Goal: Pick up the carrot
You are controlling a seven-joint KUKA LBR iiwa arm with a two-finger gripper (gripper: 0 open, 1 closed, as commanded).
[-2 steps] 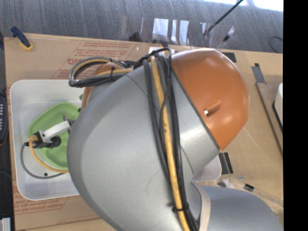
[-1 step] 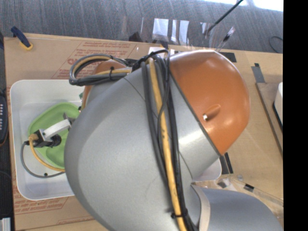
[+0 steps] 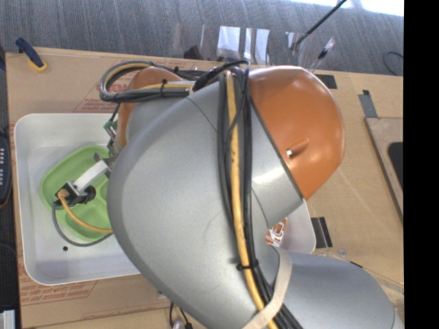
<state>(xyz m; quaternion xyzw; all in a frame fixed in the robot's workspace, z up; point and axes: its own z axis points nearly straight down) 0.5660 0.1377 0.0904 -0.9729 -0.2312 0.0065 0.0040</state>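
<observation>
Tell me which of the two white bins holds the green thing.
The bin on the view's left: the green thing lies on its floor. Of the other bin, the arm covers all but a white corner.

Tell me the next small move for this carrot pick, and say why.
Probably raise the arm a little, straight up. Its grey bulk covers most of the left bin, its wrist end sits over a green dish there, and I cannot tell where the carrot lies. Lifting should uncover the bin before any grasp.
</observation>
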